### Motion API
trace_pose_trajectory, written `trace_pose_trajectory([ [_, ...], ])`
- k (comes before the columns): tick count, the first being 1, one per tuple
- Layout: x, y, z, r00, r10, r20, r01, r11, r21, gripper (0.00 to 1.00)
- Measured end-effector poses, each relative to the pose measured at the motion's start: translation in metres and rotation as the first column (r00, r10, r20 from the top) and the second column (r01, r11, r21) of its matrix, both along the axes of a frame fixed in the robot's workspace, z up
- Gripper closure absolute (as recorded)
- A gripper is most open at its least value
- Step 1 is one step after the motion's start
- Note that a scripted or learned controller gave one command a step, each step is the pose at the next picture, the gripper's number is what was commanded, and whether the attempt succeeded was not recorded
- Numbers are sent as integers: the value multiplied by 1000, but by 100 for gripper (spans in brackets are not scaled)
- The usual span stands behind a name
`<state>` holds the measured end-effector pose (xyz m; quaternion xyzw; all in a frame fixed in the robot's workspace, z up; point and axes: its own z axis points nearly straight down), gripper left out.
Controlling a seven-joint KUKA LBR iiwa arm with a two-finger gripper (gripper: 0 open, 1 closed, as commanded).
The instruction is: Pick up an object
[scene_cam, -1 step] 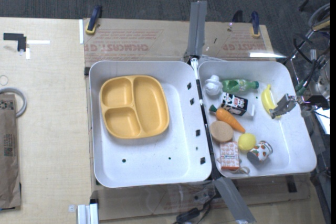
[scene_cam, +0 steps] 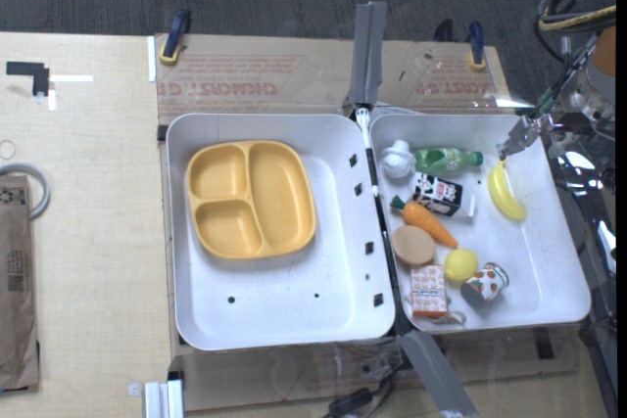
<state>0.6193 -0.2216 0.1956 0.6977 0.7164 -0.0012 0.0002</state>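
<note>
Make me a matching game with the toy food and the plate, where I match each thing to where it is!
Things:
1. yellow plate
2. banana
3. green bottle
4. carrot

Places:
A. at the far end of the right bin, lying sideways
B. alone in the left bin
C. in the middle of the right bin, beside the round tan piece
D. by the right bin's right wall, close to the hand

Pairs: 1-B, 2-D, 3-A, 4-C

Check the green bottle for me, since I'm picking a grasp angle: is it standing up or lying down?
Lying down. The green bottle rests on its side along the right bin's far end, its long axis running left to right.
</note>
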Motion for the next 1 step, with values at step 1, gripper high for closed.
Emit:
trace_pose_trajectory([
  [1, -1, 10, -104, 1000, -11, 1, 11, 1000, 13, 0],
])
